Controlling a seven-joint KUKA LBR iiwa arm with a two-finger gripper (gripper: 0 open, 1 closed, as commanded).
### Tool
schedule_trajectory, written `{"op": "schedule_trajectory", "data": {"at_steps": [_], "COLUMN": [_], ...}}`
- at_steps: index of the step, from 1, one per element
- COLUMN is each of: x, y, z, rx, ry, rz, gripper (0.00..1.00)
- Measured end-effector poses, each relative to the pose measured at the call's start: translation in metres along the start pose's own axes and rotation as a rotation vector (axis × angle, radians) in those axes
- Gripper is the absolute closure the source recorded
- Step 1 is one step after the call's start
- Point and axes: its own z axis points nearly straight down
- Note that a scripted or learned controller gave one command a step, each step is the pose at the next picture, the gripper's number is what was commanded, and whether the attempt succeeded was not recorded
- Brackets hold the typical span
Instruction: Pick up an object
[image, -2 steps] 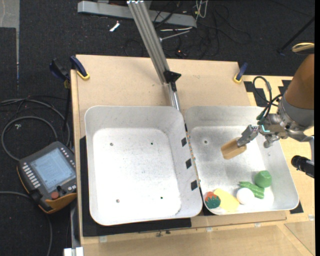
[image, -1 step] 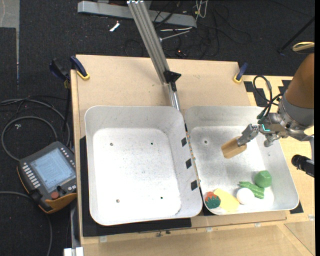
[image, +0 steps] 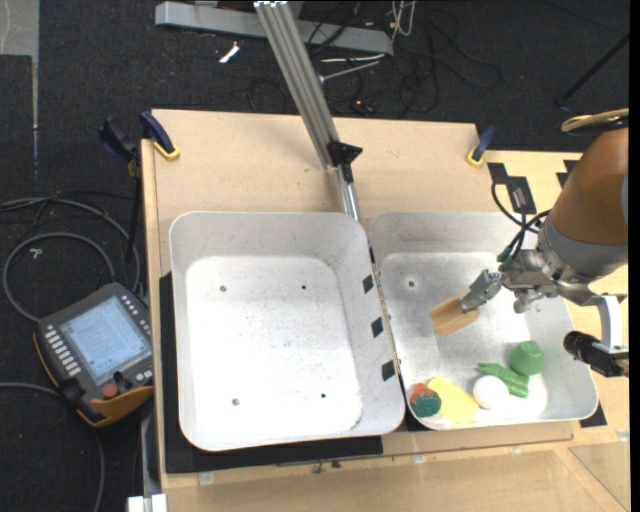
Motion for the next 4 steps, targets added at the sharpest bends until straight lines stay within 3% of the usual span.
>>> {"op": "schedule_trajectory", "data": {"at_steps": [1,2,3,4], "x": [-0.003,-0.004,-0.004,-0.003], "y": [0.002,0.004,0.005,0.006], "z": [0.063,0.074,0.063,0.021], "rx": [0.001,-0.008,-0.013,-0.01], "ry": [0.0,-0.001,-0.002,-0.003], "rz": [0.001,0.001,0.001,-0.003], "gripper": [0.0,0.0,1.0,1.0]}}
